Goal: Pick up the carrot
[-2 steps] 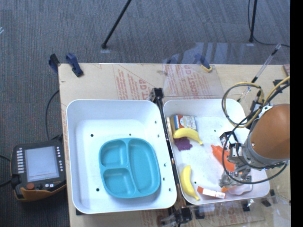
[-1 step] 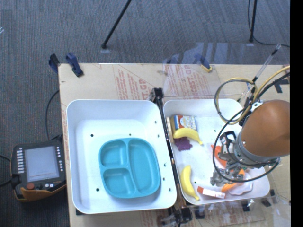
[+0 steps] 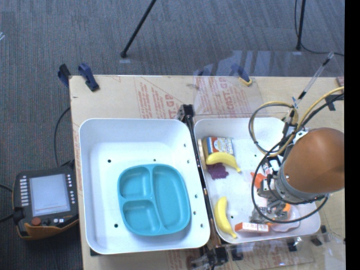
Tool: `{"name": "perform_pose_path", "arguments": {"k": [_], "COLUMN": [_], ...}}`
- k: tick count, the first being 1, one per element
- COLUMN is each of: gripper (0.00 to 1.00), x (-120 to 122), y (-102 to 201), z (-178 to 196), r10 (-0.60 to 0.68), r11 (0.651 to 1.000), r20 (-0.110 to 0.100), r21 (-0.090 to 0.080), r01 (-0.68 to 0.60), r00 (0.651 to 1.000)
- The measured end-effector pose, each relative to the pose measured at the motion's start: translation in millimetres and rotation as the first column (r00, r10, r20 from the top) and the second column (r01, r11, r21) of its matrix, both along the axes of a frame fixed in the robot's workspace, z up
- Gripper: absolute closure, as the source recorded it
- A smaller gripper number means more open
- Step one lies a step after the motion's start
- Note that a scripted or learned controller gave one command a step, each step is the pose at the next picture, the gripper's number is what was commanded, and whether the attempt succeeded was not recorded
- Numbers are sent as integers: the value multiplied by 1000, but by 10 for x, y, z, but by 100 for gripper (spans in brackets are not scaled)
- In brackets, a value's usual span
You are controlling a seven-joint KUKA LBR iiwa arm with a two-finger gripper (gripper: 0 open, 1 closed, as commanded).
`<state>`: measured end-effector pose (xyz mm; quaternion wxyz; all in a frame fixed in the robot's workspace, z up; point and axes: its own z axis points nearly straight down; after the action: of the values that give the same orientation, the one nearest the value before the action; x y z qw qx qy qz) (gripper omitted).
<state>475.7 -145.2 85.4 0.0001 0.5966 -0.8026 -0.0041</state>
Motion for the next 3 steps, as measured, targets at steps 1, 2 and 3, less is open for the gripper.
{"name": "perform_pose_path", "arguments": {"k": [1,2,3], "gripper": [100,100,100], "x": [15,7,4], "y": [-173,470,121], "z": [390,672,943], "r10": [58,203,509], "r11": [998,979,861], "r20": [7,5,7], "r21": [-2,0,0], "r01": [-58,-203,-509], "r00": [998,979,861]}}
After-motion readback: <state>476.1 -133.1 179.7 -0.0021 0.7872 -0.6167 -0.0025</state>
